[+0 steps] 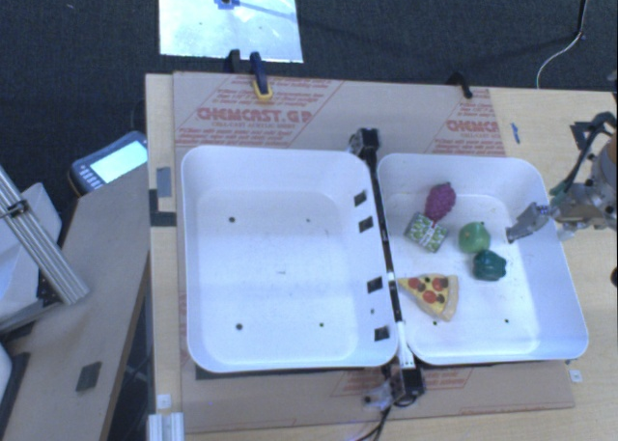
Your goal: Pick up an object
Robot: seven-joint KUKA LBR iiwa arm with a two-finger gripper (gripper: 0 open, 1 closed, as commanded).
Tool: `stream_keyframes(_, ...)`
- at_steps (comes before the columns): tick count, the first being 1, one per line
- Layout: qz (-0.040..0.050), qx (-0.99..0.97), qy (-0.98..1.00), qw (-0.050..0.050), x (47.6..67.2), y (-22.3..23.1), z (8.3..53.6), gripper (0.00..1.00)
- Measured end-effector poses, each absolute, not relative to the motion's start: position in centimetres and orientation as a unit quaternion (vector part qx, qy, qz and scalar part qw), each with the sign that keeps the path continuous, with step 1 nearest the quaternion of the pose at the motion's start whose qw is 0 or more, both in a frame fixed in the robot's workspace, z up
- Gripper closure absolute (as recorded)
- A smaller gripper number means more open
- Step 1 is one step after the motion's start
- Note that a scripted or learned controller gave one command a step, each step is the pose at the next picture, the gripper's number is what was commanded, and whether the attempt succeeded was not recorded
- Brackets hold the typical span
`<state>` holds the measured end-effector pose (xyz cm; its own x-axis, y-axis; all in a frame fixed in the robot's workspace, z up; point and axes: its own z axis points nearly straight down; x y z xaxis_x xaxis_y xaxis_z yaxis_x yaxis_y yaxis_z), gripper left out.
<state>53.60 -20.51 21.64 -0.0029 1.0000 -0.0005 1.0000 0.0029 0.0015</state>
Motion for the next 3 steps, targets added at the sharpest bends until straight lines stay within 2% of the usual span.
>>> stream_keyframes(1,0.0002,0.704,0.710,-0.001,59.7,-17.5,10.8,0.00)
stream_keyframes(2,0.0018,0.705,0.709,0.003,59.8,-17.9,12.5,1.00)
stream_keyframes(3,0.0052,0.703,0.711,0.006,59.3,-11.8,28.2,1.00)
